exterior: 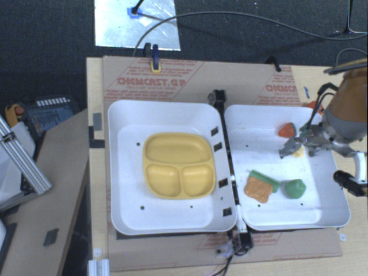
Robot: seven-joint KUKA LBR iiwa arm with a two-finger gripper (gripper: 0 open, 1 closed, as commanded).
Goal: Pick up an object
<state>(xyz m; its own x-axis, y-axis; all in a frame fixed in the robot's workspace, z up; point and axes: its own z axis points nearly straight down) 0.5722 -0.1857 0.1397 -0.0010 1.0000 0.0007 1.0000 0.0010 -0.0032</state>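
my pincer [290,149] hangs low in the right bin [322,214], fingers' state i cannot tell; a yellow piece [297,152] lies just beside the tips, orange toy [287,131] just beyond.

Light is bright and even from above. The two white bins [167,111] are near washed out, shadows beneath things faint. A foil sheet [137,16], far left of and beyond the gripper [294,148], glares. Detail is soft and grainy; the gripper looks slightly blurred.

yellow divided tray [175,171] in left bin [123,154], foil sheet [135,16]
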